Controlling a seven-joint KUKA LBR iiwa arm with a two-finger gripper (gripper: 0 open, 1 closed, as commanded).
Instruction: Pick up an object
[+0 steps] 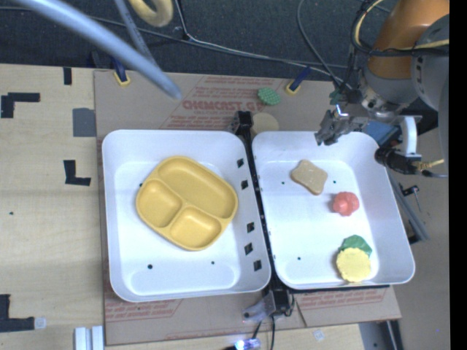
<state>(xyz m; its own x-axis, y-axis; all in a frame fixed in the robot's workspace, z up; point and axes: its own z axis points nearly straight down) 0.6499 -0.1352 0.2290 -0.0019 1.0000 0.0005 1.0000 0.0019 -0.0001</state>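
The right bin [292,268] holds a tan bread-like piece [309,176], a red round object [345,203], and a yellow piece [355,265] lying against a green piece [356,244] near the front right corner. My gripper [332,132] hangs over the bin's far rim, up and to the right of the tan piece. Its dark fingers point down with nothing visibly between them.
The left bin [124,268] holds a yellow three-compartment tray [187,202]. A small green object [268,95] lies on the cardboard behind the bins. Cables loop above the right bin, and the arm's orange band [408,31] sits at the top right.
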